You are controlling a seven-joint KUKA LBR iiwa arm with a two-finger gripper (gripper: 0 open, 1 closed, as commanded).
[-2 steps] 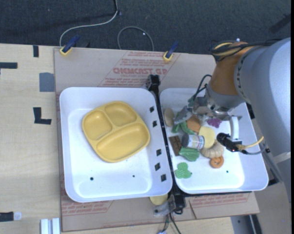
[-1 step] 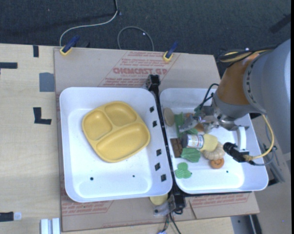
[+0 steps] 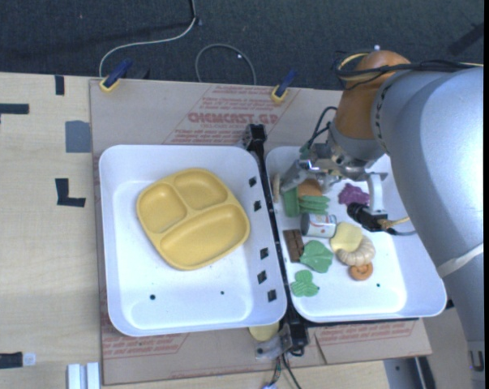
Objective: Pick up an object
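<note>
You are looking down on a wooden counter (image 3: 33, 217) where the grey arm (image 3: 439, 160), reaching in from the right, hangs low over the far end of the right bin (image 3: 414, 294). To its left sits the left bin (image 3: 122, 298), which carries a yellow divided plate (image 3: 191, 217) lying flat and slightly turned.

The gripper (image 3: 325, 167) sits just below the orange band (image 3: 362, 108), over the upper left corner of the right bin. Whether its fingers are open or closed you cannot tell from here; the metal parts merge with the clutter beneath.

That clutter is the task's field. A green block-like toy (image 3: 302, 203) lies just under the gripper, with a small brown-and-orange piece (image 3: 310, 189) touching it from above. A purple toy (image 3: 353, 194) rests nearby to the right. Lower down sit a white can on its side (image 3: 321, 226), a pale yellow piece (image 3: 347, 237), a tan ridged toy (image 3: 358, 255), a green leafy toy (image 3: 316, 255), a small orange round (image 3: 360, 272) and a second green leafy toy (image 3: 304, 284) near the divider.

By the look of it, you are at the reaching step, with nothing visibly lifted. The likeliest target is the green block or the brown piece beside it. The next move calls for a clean descent onto one item, since the pieces crowd and touch each other near the bin wall.
</note>
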